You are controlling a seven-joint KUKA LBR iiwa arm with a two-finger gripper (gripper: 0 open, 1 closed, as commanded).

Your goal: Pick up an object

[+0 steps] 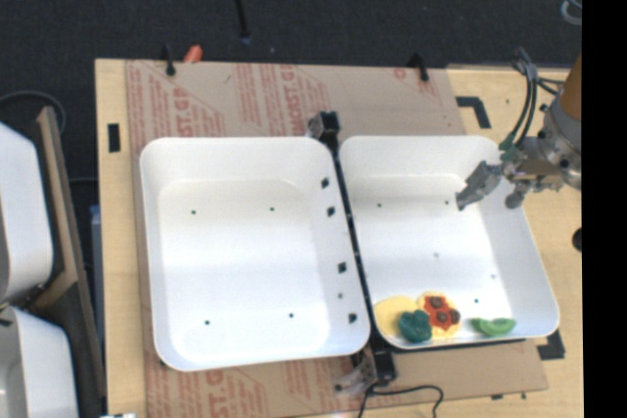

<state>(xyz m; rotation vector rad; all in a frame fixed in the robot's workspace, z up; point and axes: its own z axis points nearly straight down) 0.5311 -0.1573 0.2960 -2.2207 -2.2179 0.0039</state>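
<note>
Three small toys (431, 316), likely light and soft, sit lower right in bin (509, 240); gripper (495, 189) hangs spread, empty; pinch across the green one.

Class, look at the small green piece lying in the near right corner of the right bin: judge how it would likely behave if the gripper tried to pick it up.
The green piece looks low and flat, so it probably won't roll or tip. It seems small, likely light. It lies close to the right bin's near wall, so the gripper, with fingers spread, may struggle to straddle it.

The tabletop (127, 210) — tan, printed board — carries two white bins: left bin (245, 250) at nine o'clock, right bin (431, 220) at three.
</note>
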